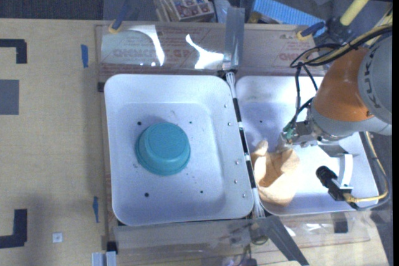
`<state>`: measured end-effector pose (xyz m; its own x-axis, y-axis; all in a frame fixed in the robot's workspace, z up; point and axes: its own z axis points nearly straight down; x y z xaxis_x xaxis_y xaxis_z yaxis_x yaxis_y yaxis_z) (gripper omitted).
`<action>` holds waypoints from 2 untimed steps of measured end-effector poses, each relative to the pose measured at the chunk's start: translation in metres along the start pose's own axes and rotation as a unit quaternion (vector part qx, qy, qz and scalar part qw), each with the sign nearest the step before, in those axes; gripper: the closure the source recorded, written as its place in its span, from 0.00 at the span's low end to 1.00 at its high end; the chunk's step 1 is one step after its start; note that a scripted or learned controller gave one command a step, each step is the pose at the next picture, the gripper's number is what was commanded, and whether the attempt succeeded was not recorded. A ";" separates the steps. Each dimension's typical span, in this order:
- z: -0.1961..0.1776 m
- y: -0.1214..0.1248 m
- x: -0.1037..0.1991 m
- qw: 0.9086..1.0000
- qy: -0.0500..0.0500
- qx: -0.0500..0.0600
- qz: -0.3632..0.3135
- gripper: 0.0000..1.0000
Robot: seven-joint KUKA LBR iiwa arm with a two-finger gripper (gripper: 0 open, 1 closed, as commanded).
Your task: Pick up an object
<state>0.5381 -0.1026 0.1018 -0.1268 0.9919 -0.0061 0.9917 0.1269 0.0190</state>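
Landmark: the narrow grey divider (235, 121) where the two shallow white plastic bins meet; places below are given from it.
Left bin (124, 196): smooth white plastic with rounded corners and a few dark specks on its floor, lying left of the divider.
Teal bowl (163, 147): a round, matte teal plastic bowl turned upside down, well left of the divider, near the middle of the left bin's floor, with nothing touching it.
Right bin (262, 96): glossy white plastic, just right of the divider; the arm covers much of its right half.
Tan object (274, 172): a soft-looking, lumpy tan thing of uneven outline, just right of the divider in the near part of the right bin, its left edge close to the bin wall.
End effector (292, 136): at the tan object's upper right edge, under the grey and orange wrist; how far it is open I cannot tell, nor whether it has hold of anything.
In the way: the wrist and black cables overhang the right bin's far side; a black and white fitting (336, 180) lies right of the tan object.
Bench (43, 152): pale wood-coloured surface with black corner marks and blue tape bits, far left of the divider.
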 end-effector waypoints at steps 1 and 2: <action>0.000 0.000 0.000 1.000 0.000 0.000 0.000 0.00; -0.010 0.000 -0.002 1.000 -0.001 -0.001 0.002 1.00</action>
<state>0.5384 -0.1047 0.1117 -0.1226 0.9924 -0.0081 0.9922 0.1228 0.0220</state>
